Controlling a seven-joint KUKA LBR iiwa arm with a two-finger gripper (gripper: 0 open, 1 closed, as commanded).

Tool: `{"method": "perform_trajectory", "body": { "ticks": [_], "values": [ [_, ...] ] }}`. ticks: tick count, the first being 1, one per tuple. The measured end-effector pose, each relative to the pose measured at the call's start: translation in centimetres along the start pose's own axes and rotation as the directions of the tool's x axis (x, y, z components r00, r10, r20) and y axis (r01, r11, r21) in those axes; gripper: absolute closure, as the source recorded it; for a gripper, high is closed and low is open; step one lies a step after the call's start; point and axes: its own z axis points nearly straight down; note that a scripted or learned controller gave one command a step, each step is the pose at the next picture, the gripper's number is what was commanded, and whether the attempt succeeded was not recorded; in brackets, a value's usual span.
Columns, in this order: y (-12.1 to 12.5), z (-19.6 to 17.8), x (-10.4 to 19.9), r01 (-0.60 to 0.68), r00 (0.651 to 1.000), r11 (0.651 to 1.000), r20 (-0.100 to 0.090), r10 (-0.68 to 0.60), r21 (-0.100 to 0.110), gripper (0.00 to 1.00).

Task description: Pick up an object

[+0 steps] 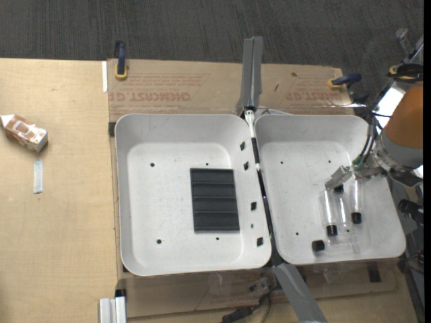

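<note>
Right bin (pixel 296 247): end effector (pixel 344 219) low, fingers apart, nothing between. Small dark piece (pixel 318 245) beside. Approach step; next, centre over it, then close.

A flattened cardboard sheet (pixel 229 86) lies along the far edge of the tabletop behind the two bins. Red printing on it, seen upside down, reads "CHEMCAST GP" behind the left bin; a similar red print behind the right bin is too faint to read.
</note>
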Motion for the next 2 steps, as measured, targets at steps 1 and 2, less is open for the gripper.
{"method": "perform_trajectory", "body": {
  "ticks": [1,2],
  "values": [
    [-0.1,-0.9,-0.3,-0.005,1.000,1.000,0.006,0.005,-0.001,1.00],
    [0.0,-5.5,5.6,0.087,0.996,0.996,0.009,-0.087,0.002,1.00]
  ]
}}
